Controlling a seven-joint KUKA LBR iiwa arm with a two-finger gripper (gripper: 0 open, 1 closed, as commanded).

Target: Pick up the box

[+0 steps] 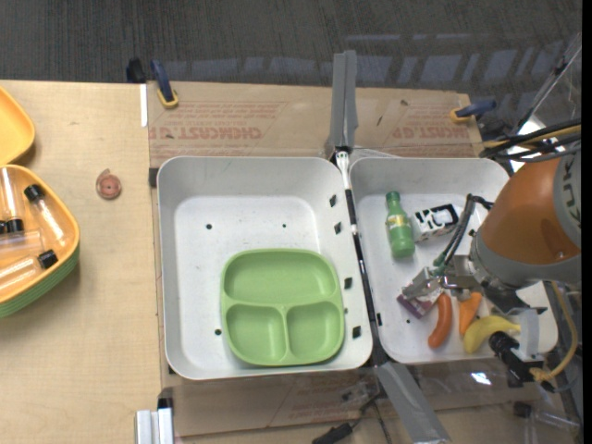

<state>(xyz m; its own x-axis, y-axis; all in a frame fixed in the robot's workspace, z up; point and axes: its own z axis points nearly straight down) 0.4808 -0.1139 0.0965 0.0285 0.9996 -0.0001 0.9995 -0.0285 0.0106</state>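
The box [435, 218] is lying untouched in the right bin [370, 248], just beside the bottle [400, 225], so the pick is not yet made. The gripper [427, 289] is hovering nearer the hotdog [440, 322] and banana [486, 331]; its grip I cannot tell. Clutter and arm are crowding the box's near side.

A green divided plate [282, 305] lies toward the left bin's [185, 248] front edge, while a green bottle [400, 226], a carrot [440, 322] and a banana [486, 331] lie in the right bin [370, 248].
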